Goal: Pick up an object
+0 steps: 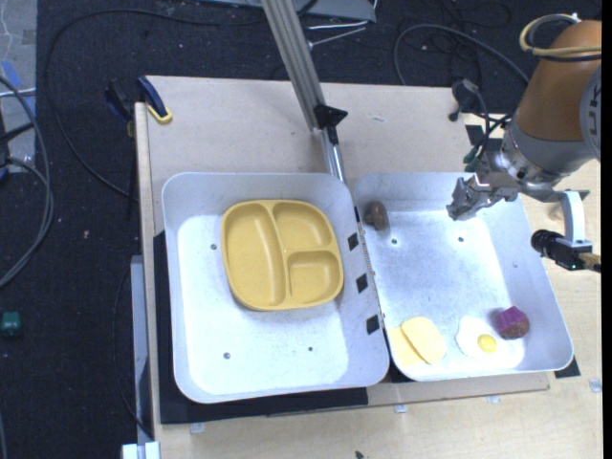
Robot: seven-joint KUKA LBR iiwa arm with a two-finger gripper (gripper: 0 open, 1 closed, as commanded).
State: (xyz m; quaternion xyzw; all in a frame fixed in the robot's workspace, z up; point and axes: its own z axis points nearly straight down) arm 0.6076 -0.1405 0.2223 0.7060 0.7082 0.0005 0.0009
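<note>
My gripper (466, 202) hangs over the far right part of the right bin (449, 266), its dark fingertips pointing down and left. Nothing shows between them. A small brown rounded object (376, 215) lies at the bin's far left corner, well left of the gripper. Along the near edge lie a pale yellow slab (422, 338), a toy fried egg (479, 338) and a purple lump (513, 322).
The left bin (196, 352) holds a yellow divided plate (282, 253). A metal pole (296, 51) rises from between the bins at the back. A black fitting (559, 247) sits at the right bin's right rim. Cables lie on the dark floor around the bench.
</note>
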